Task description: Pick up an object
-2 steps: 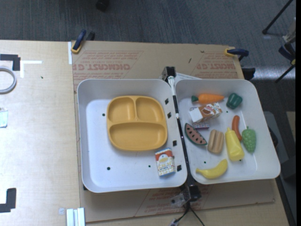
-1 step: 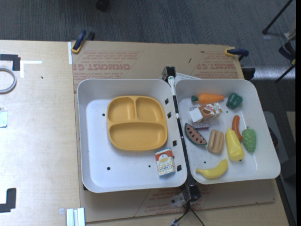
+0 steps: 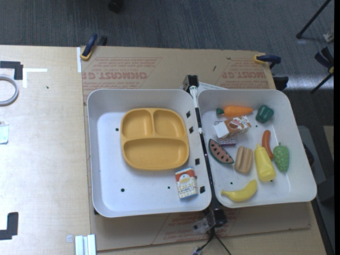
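The right bin [image 3: 297,185] holds several toy foods: a carrot [image 3: 237,110], a green pepper [image 3: 264,113], a small printed packet [image 3: 232,127], a watermelon slice [image 3: 220,151], a hot dog bun [image 3: 244,159], a red sausage [image 3: 266,142], green grapes [image 3: 281,158], a yellow corn-like piece [image 3: 264,164] and a banana [image 3: 240,192]. In the left bin [image 3: 106,195] lie a yellow divided plate [image 3: 154,138] and a small juice carton [image 3: 186,184] near the front right corner.
Both bins rest on a cardboard sheet [image 3: 122,68] on a wooden bench [image 3: 42,158]. Blue clamps [image 3: 89,45] hold the cardboard at the back corners. A tape roll [image 3: 7,91] lies at the far left. Dark floor lies beyond the bench.
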